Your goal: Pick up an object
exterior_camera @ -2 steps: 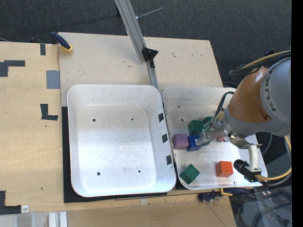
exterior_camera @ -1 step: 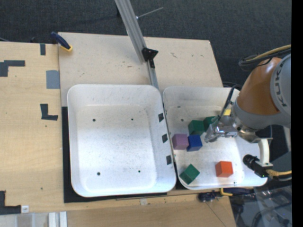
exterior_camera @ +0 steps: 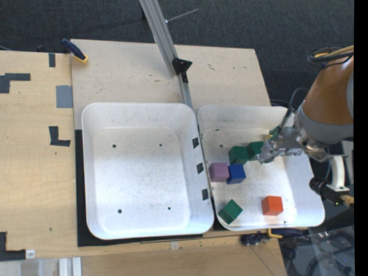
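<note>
While the claw (exterior_camera: 268, 154) hung low in the right bin (exterior_camera: 299, 211), a small dark green block (exterior_camera: 256, 150) sat right at its tips, touching or just left of them. Couldn't tell how far the claw was open, or whether it gripped anything. A larger green block (exterior_camera: 238, 154) lay just beyond it, further left.

Even, bright overhead light washes the white bins (exterior_camera: 141, 117) almost featureless, shadows are faint, and detail is slightly soft.

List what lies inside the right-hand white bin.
The right bin holds a purple block, blue block, orange block and three green blocks. The gripper covers whatever lies under it.
</note>
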